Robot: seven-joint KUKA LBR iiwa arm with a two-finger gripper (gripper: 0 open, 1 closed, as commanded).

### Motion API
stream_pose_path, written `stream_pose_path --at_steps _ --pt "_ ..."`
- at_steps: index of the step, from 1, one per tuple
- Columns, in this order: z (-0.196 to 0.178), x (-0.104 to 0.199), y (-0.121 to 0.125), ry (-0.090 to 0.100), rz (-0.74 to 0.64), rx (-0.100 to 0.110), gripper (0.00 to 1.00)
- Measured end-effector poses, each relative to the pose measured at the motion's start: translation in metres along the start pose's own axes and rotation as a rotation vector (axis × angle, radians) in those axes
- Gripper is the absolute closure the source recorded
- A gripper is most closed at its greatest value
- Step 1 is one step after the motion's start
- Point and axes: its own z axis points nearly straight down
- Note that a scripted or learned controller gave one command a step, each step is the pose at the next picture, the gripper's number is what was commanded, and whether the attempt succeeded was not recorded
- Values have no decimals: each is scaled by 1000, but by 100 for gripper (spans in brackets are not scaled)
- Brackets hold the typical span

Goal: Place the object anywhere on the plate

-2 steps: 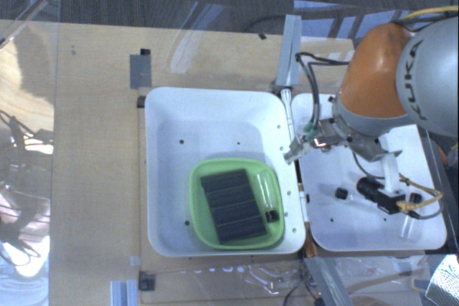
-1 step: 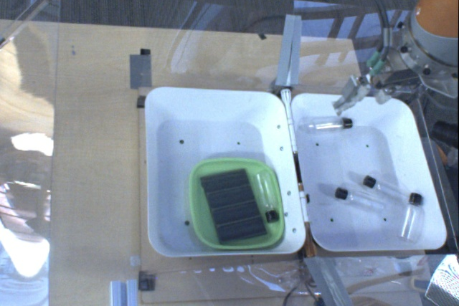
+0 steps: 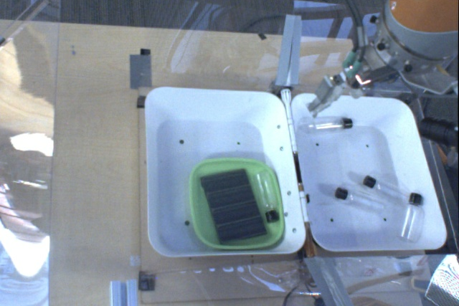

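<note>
A clear vial (image 3: pixel 267 198) with a black cap already lies on the green plate (image 3: pixel 203 226), at its right edge beside the dark ridged block (image 3: pixel 233 205), the plate resting in the left bin (image 3: pixel 165 154). Right of the plate, the right bin (image 3: pixel 423 154) holds more capped vials: one (image 3: pixel 330 125) near its top left corner, others (image 3: pixel 380 193) lower down. The end effector (image 3: pixel 324 98) hovers just above the top vial, whether open or closed I cannot tell; the step in hand looks like reaching for it, and the next move calls for descending squarely over it.

Single fixed camera above bench (image 3: pixel 86 154), slanted downward, both bins (image 3: pixel 215 111) in frame.
</note>
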Motion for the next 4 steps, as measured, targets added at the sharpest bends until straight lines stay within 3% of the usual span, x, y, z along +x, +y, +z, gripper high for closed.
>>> stream_pose_path --at_steps 1,2,3,4 --pt "0 8 -22 1 -205 2 0" --pt "0 -34 -38 0 -517 2 0" --pt "1 19 55 2 -802 -1 0" --pt "107 -10 41 4 -989 3 0"
